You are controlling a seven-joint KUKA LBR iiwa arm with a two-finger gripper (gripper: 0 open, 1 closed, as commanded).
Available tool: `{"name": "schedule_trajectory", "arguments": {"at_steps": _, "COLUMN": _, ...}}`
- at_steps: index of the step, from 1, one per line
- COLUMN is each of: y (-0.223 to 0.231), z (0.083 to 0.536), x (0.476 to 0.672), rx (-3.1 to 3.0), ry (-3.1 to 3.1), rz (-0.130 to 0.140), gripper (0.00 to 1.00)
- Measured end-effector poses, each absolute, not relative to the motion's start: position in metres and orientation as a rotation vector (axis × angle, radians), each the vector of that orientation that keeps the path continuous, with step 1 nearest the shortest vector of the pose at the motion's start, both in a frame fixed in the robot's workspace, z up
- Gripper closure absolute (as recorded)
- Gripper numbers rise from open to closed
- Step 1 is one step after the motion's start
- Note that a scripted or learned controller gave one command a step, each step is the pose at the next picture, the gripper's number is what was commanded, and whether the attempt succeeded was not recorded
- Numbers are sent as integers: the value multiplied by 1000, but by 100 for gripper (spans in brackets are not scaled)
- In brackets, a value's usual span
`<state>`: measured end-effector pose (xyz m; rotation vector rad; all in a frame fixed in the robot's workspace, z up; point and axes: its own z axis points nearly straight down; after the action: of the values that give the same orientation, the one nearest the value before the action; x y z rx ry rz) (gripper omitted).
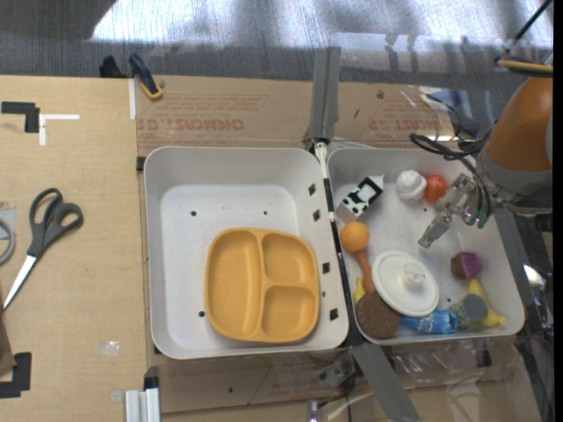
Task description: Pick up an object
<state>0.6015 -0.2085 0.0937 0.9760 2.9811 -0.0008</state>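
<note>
My gripper [447,211] hangs over the right part of the right bin [514,262], under the orange band of the arm. Its metal fingers [435,232] stand open with nothing between them. Just up-left of it lie a small white object [410,183] and an orange one [435,188]. A purple cup [464,264] sits below and to the right. A white round lid [406,281] lies lower left of the gripper. Further left are a black-and-white toy [361,195] and an orange ball [354,236].
A brown disc [378,316], a blue item [431,323], a grey-blue piece [475,307] and a yellow banana [486,313] crowd the right bin's front. The left bin [176,236] holds a yellow divided plate [262,285]. Scissors [44,227] lie on the bench at left.
</note>
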Motion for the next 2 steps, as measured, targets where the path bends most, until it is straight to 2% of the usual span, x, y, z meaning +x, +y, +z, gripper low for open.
{"name": "schedule_trajectory", "arguments": {"at_steps": 1, "y": -117, "z": 91, "x": 620, "rx": 1349, "ry": 2841, "rz": -4, "gripper": 0}}
{"name": "schedule_trajectory", "arguments": {"at_steps": 2, "y": -144, "z": 91, "x": 507, "rx": 1711, "ry": 2637, "rz": 0, "gripper": 0}}
